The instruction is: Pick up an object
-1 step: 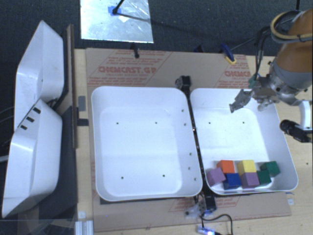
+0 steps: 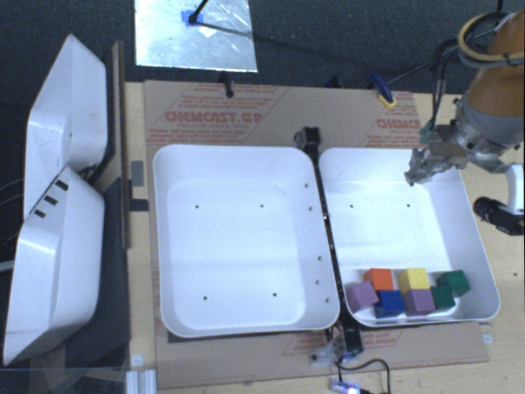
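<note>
Desk (image 2: 271, 109): brown board with red lettering, carrying two shallow white bins side by side.
Left bin (image 2: 168, 220): white, with small dark dots across its floor.
Right bin (image 2: 476, 245): white; all the blocks sit along its near edge, towards the near-right corner.
Orange block (image 2: 379, 278): back row of the cluster, touching the yellow block on its right.
Yellow block (image 2: 415, 279): back row, between the orange block and the green blocks.
Light purple block (image 2: 361, 294): leftmost of the cluster, tilted, just beside the blue block.
Blue block (image 2: 390, 303): front row, below the orange block.
Purple block (image 2: 420, 301): front row, between the blue block and the green blocks.
Green blocks (image 2: 449, 286): what look like two dark green pieces at the right end of the cluster; the split between them is hard to make out.
Arm (image 2: 492, 97): grey with an orange band, reaching in from the right over the far-right corner of the right bin.
Hand (image 2: 422, 171): grey, above the far-right part of the right bin, well apart from the blocks; nothing shows between its fingers; how far they are spread cannot be told from this angle.
Foil sheet (image 2: 195, 23): silvery panel beyond the desk's far edge.
White moulded shells (image 2: 57, 212): two, stacked off the desk's left edge.
</note>
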